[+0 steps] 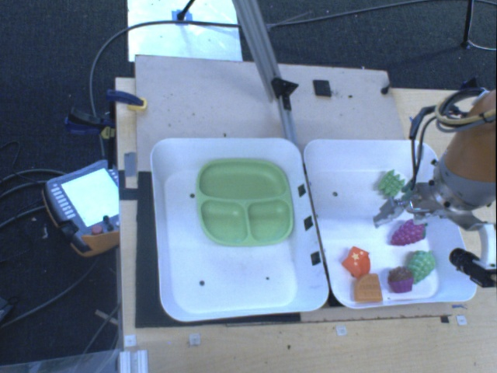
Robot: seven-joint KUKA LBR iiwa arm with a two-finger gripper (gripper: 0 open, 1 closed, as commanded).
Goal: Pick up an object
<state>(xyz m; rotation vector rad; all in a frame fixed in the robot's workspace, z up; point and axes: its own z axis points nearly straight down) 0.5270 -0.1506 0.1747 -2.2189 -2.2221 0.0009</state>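
Note:
My gripper hangs low over the right bin, reaching in from the right with its fingers open and nothing between them. It sits between a small green leafy toy just behind it and a purple grape bunch just in front of it. Near the bin's front lie a red-orange toy, an orange block, a small purple and brown toy and a green bumpy toy.
The left bin holds a green three-compartment plate. A grey pole slants over the back of the bench. A handheld pendant and cables lie on the floor at left.

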